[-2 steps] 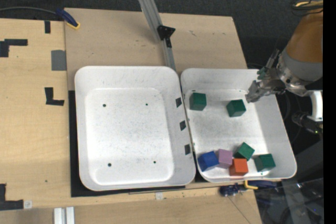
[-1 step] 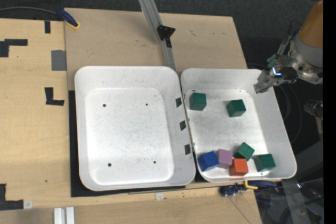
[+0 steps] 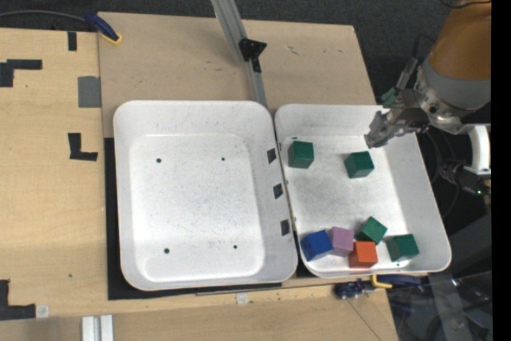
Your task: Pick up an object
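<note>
My fingers (image 3: 378, 136) hang over the right bin (image 3: 423, 196), near its far right rim, above and just right of a green cube (image 3: 359, 164); whether they are apart or together I cannot tell. That cube stands alone on open floor, as does another green one (image 3: 301, 154) to its left, so either looks easy to reach. The rest crowd the near wall: blue (image 3: 317, 243), purple (image 3: 342, 239), orange (image 3: 365, 253) and two green (image 3: 372, 230) (image 3: 402, 246). The left bin (image 3: 128, 196) sits beside it on the worktop (image 3: 160, 52).
</note>
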